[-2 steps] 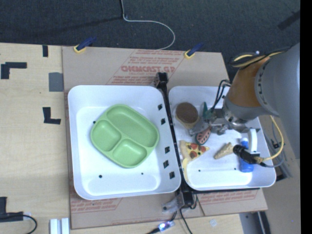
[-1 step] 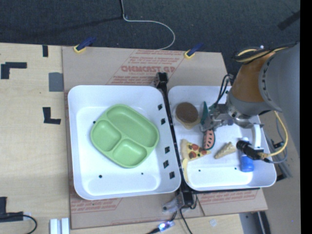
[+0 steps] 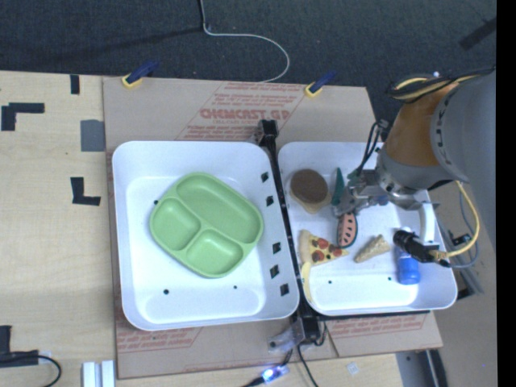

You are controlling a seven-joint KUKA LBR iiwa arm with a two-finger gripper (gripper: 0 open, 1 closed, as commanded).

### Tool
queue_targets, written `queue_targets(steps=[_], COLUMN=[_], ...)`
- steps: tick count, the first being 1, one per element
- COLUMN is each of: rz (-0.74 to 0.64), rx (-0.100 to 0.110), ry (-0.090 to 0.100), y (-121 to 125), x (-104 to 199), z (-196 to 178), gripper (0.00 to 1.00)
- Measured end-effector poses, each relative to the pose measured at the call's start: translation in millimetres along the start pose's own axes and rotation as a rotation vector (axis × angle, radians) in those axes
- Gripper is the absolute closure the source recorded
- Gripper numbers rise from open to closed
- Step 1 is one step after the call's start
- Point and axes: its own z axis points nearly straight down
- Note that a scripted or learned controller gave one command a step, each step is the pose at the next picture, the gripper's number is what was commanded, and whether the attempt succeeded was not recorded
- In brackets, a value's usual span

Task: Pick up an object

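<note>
Two white bins sit side by side on my bench. The left bin holds a green divided plate, lying flat near its middle. In the right bin I see a brown round piece at the far left, a pizza slice nearer, a watermelon slice, a pale wedge and a blue piece. My gripper hangs just above the watermelon slice; whether it is clenched or released I cannot tell.

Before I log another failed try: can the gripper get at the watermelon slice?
Probably yes. The gripper hangs right above the watermelon slice in the right bin, and nothing covers the slice. The pizza slice and wedge lie close beside it, so a grasp could nudge them.
</note>
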Motion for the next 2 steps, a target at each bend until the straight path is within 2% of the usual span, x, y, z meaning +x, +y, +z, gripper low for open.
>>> queue_targets(steps=[1, 2], rz=[-0.002, -0.001], rx=[-0.008, -0.018], ry=[0.002, -0.001], y=[-54, -87], x=[41, 49], z=[-120, -285], gripper=[1.0, 1.0])
